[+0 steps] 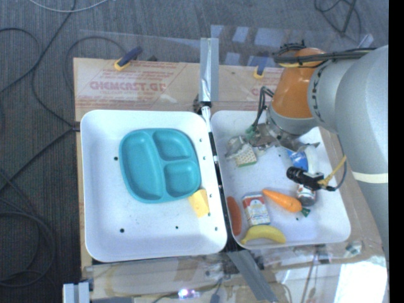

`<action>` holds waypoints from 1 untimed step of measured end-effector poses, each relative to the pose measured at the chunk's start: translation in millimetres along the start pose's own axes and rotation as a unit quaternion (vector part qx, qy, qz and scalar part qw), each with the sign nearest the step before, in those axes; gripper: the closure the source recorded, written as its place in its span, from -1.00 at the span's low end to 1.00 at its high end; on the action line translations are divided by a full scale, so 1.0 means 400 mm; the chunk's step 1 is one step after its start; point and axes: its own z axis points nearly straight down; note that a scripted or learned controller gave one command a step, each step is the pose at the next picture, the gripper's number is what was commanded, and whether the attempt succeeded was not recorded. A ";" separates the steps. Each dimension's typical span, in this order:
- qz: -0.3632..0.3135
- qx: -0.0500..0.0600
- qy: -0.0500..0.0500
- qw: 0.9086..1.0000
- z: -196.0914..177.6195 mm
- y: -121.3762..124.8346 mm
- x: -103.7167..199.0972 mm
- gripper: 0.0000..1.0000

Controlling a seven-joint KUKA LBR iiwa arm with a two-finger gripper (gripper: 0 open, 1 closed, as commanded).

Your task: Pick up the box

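Two white bins are sitting side by side on the bench. Left bin (101,188) is holding one teal divided tray (159,163) with three compartments, all showing bare, plus one yellow wedge (199,202) lying just off the tray's lower right corner, near the bin's right wall. Right bin (334,223) is holding the clutter: one box (255,209), red and white, lying flat in the lower middle, between one red sausage-shaped piece (235,214) on its left and one carrot (282,199) on its upper right. One banana (264,234) is lying just below the box, close enough that I can't tell if they're touching. One small pale speckled block (246,158) is lying in the upper left part of that bin, and one blue item (299,158) is showing partly from under the arm near the upper right. The arm (353,106) is reaching in from the right, orange band above the wrist, and the gripper (249,142) is sitting low over the speckled block, well apart from the box. The fingers are blurring into the clutter there, so spread or pressed together I can't tell. A dark cable fitting (304,177) is hanging off the arm above the carrot.
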 end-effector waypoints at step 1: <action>0.001 0.000 0.000 1.000 -0.022 -0.001 -0.002 1.00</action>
